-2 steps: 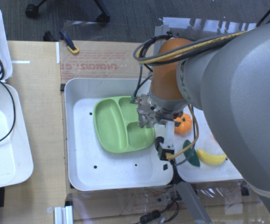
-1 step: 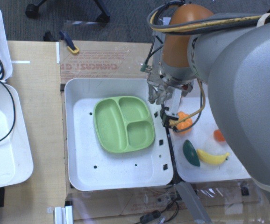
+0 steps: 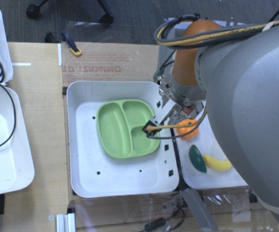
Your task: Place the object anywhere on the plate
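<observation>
Likely the orange (image 3: 190, 129) is my target. It sits in the right bin (image 3: 216, 179) near the wall next to the plate (image 3: 125, 129), w/ the gripper (image 3: 180, 114) right over it; can't tell if it's open or closed. Plate lies flat, an easy drop. Count: 1 orange, 1 banana (image 3: 217, 163), 1 dark green item (image 3: 197, 158), 1 plate.
</observation>
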Motion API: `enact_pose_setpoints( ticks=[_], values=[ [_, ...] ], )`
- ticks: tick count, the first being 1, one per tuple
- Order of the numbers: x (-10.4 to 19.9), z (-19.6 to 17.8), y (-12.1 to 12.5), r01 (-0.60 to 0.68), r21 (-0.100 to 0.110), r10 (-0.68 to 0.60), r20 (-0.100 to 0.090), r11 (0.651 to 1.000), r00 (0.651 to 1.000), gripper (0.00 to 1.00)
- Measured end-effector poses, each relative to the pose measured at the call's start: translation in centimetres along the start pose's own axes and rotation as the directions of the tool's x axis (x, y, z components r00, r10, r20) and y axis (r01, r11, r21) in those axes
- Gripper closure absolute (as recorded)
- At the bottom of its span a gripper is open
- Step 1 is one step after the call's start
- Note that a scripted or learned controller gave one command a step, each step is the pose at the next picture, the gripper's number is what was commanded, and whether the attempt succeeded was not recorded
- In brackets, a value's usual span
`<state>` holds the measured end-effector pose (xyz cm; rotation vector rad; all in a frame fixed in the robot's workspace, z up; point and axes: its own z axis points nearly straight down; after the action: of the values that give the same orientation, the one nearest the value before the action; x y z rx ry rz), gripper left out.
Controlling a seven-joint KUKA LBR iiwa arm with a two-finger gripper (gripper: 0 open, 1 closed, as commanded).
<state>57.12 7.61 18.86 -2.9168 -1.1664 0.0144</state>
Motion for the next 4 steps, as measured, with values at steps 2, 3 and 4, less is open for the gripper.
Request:
enact_pose_setpoints(
  ticks=[2,3,4],
  values=[
    [3.0,-2.1,-4.9,-0.181,-0.002,0.181,-0.001,0.983,0.983,0.0],
    [-3.2,0.0,2.8,-0.123,0.001,0.123,-0.001,0.992,0.992,0.0],
    [-3.3,-0.6,2.9,-0.121,0.003,0.121,0.006,0.993,0.993,1.0]
  ],
)
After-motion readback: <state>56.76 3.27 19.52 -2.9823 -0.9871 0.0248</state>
